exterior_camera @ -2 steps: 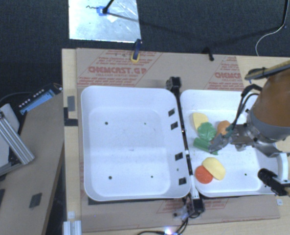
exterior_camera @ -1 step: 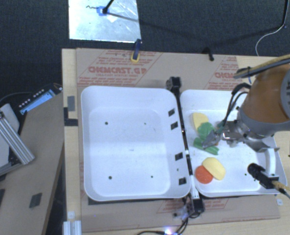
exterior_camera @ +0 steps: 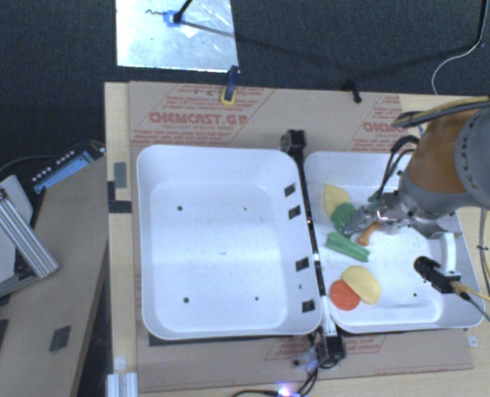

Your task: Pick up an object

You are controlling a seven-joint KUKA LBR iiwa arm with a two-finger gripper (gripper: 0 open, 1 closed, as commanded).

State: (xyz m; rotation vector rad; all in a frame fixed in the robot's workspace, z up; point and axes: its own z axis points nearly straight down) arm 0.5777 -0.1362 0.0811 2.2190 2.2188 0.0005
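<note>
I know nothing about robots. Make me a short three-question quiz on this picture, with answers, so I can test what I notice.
1. True or false: the toy foods lie in the left bin.
2. Which colour is the item nearest the gripper? A) blue B) orange C) purple
3. Fill in: the red round piece touches a ______ piece.

Key
1. False. They lie in the right bin, where the arm reaches in.
2. B. An orange piece sits just below the gripper, beside a green round piece and a green stick. Whether the gripper holds anything cannot be told.
3. Yellow. The yellow piece lies against it; another yellow piece lies further back.
</note>
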